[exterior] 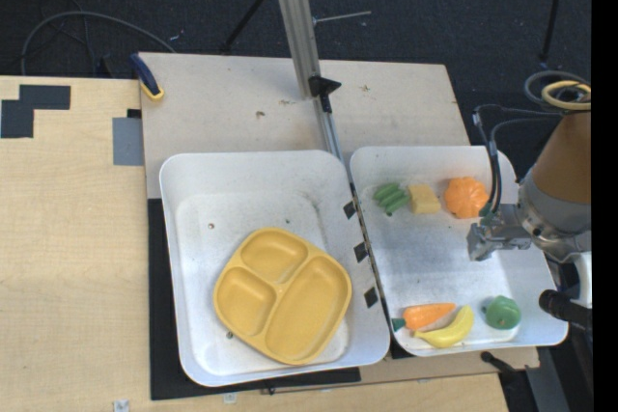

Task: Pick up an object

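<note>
2 white bins [183, 207]; a yellow plate [282, 294]; toys in green [390, 198], pale yellow [424, 199], orange [465, 196]; a yellow banana [449, 331]; tan bench [232, 101]

Yellow divided plate [282, 292], aluminium post [297, 26], floor cables [72, 24]

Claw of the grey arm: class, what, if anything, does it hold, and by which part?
Nothing visibly held: the claw hangs over bare floor of the right white bin, below the round orange toy fruit.

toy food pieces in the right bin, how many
6. Along the far side: a green vegetable, a pale yellow block, an orange fruit. Along the near edge: a carrot, a banana, a green round piece. The arm could hide more.
</note>
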`<state>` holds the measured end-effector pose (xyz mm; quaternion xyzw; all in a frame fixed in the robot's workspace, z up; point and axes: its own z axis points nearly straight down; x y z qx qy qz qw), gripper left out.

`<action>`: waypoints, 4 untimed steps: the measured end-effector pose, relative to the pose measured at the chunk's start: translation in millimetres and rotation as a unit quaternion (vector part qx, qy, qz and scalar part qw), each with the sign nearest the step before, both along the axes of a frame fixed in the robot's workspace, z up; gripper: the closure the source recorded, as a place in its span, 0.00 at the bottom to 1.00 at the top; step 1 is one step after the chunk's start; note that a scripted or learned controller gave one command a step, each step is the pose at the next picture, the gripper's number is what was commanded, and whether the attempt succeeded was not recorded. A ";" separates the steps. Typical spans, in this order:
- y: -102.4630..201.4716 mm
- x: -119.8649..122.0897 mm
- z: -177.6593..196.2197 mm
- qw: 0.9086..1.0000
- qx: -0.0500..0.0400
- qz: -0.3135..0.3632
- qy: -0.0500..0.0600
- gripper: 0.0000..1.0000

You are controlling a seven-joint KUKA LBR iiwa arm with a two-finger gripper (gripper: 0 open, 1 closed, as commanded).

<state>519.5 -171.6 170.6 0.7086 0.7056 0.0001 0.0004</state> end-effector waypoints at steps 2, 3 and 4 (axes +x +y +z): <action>49.2 3.5 42.8 1.000 0.001 0.004 0.002 1.00; 101.0 -1.5 52.7 1.000 0.002 0.005 0.002 1.00; 151.9 5.0 61.7 1.000 0.001 0.005 0.001 1.00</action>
